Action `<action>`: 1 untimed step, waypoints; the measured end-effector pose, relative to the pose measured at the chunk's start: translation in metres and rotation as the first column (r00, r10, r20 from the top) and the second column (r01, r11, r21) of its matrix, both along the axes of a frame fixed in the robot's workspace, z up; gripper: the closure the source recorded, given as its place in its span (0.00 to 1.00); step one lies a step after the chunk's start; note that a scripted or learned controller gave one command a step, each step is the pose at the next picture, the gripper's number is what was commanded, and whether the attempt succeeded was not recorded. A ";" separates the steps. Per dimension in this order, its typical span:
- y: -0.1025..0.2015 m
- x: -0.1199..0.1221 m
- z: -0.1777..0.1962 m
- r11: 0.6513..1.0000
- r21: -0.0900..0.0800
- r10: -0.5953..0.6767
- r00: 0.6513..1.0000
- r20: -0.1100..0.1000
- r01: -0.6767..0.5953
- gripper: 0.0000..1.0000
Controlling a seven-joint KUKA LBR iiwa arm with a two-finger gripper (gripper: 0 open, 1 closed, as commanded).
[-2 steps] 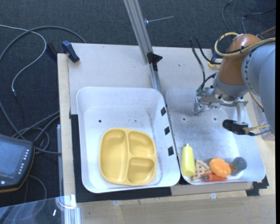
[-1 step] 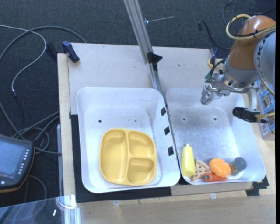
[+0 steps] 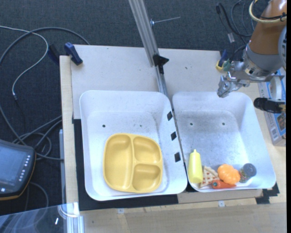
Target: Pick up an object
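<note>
smooth yellow divided tray [image 3: 133,162] lies in the left bin [image 3: 91,109]; right bin [image 3: 254,118] holds a yellow bottle [image 3: 195,166], orange pumpkin [image 3: 228,173] — gripper [image 3: 224,90] above, grip unclear.

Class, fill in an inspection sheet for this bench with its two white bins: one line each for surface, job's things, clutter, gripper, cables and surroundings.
Surface: pale bench top bearing the left bin and right bin side by side.
Job's things: yellow bottle, orange fruit, waffle-patterned piece, small red piece and grey round can, all along the right bin's near edge.
Clutter: yellow divided tray in the left bin; blue clamp on the bench's far left corner.
Gripper: gripper at the right bin's far rim, nothing visibly held.
Cables: grey cable looping on the floor at left.
Surroundings: dark carpet; tablet-like device at left; metal post.
</note>
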State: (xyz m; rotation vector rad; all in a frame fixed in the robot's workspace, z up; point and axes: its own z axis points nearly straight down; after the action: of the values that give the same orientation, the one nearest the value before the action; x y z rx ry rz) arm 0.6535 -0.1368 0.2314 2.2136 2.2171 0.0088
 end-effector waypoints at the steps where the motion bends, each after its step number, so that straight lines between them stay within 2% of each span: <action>1: 0.000 0.001 0.036 1.000 0.001 0.000 1.000 -0.003 0.000 1.00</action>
State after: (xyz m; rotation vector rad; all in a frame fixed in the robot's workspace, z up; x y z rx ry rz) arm 0.6550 -0.1365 0.2676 2.2157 2.2194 0.0062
